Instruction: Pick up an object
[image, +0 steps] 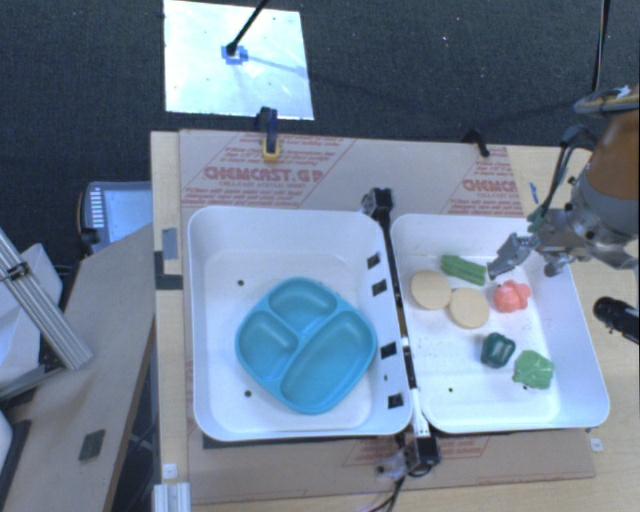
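White plastic is making up 2 shallow bins sitting side by side on the bench, the left bin (215, 300) and the right bin (575, 390) meeting along a black-clipped divider (388, 300). All places below are being given relative to that divider.

Nearest the camera, just right of the divider's lower half, a dark green piece (497, 349) is lying in the right bin, with a lighter green lumpy piece (534, 369) sitting just beyond it toward the outer wall. Left of the divider, a blue 3-compartment plate (305, 343) is resting flat in the left bin, tilted diagonally.

Further up, 2 tan discs are lying close right of the divider: one disc (431, 290) nearest it and a second disc (468, 307) touching or almost touching the first. A pink piece (512, 296) is sitting just past the second disc. A green pepper (463, 268) is lying above the discs.

Further still, the gripper (528, 258) is hanging over the right bin's upper part, well right of the divider, between the pepper and the pink piece. Its 2 fingers are standing spread apart and are gripping nothing.
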